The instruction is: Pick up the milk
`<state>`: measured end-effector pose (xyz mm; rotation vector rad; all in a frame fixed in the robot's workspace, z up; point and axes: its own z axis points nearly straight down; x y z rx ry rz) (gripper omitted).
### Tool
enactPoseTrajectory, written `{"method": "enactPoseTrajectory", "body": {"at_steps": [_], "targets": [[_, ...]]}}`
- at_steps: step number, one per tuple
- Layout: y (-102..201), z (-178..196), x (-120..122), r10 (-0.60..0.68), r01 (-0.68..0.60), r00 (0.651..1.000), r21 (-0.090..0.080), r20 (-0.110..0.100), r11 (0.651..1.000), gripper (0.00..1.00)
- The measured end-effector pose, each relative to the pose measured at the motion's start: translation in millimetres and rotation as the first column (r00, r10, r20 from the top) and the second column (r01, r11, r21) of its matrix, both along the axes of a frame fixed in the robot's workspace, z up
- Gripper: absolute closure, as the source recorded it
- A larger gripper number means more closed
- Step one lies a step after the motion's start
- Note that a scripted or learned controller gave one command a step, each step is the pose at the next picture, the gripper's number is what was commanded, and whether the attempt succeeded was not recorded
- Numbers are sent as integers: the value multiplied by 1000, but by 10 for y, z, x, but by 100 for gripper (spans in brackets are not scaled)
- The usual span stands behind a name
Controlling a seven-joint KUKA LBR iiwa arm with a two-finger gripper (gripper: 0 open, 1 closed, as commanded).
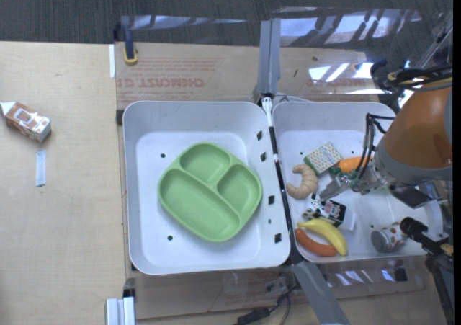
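The milk (328,210) is a small carton with black and white patches. It lies on its side in the right bin (288,125), just above the banana (325,233). My gripper (344,185) hangs on the grey arm with the orange band, a little above and to the right of the carton, between it and the orange carrot (348,165). Nothing shows in its grasp, and the carton rests on the bin floor.
In the right bin there are also a croissant (303,180), a green and white packet (323,156), a red piece (314,243) under the banana and a small can (387,238). The left bin (140,172) bears a green divided plate (209,191). A small box (27,122) lies on the bench at far left.
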<state>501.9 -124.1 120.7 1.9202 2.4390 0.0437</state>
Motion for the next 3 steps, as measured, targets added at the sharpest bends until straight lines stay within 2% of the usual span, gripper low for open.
{"method": "enactPoseTrajectory", "body": {"at_steps": [1, 2, 3], "targets": [[111, -134, -14, 49, -49, 999, -11, -4, 999, 0], [190, -136, -112, 125, -125, 992, -16, -2, 992, 0], [188, -137, -103, 130, -130, 991, -14, -5, 991, 0]]}}
